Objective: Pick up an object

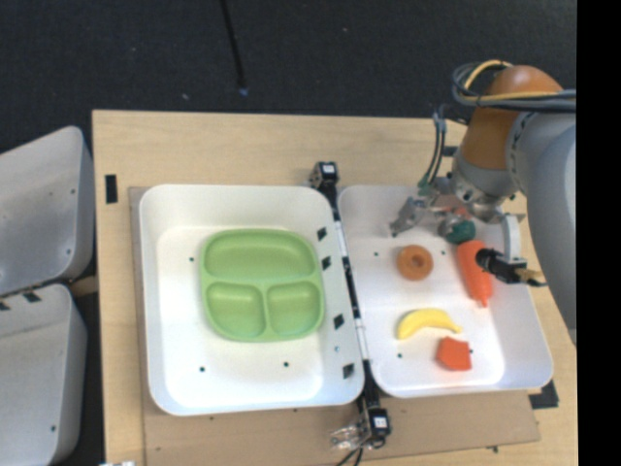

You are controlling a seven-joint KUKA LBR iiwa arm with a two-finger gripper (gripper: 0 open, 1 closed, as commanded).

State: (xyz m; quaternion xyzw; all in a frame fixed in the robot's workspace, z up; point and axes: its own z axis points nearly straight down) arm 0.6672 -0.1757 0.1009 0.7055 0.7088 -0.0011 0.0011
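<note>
The right bin (514, 357) holds several toy foods. An orange ring-shaped piece (415, 262) lies near its middle, with an orange carrot (472, 272) to its right. A yellow banana (426, 323) and a red-orange chunk (453, 354) lie nearer the front. My gripper (427, 221) hangs low over the back of this bin, open, with its grey fingers spread apart. A small teal-green object (461, 229) sits beside the right finger, partly hidden by it. Nothing is between the fingers.
The left bin (165, 357) holds a green divided plate (262, 284). A raised divider with black clips (344, 280) separates the two bins. The grey arm with its orange band (490, 134) comes in over the back right corner.
</note>
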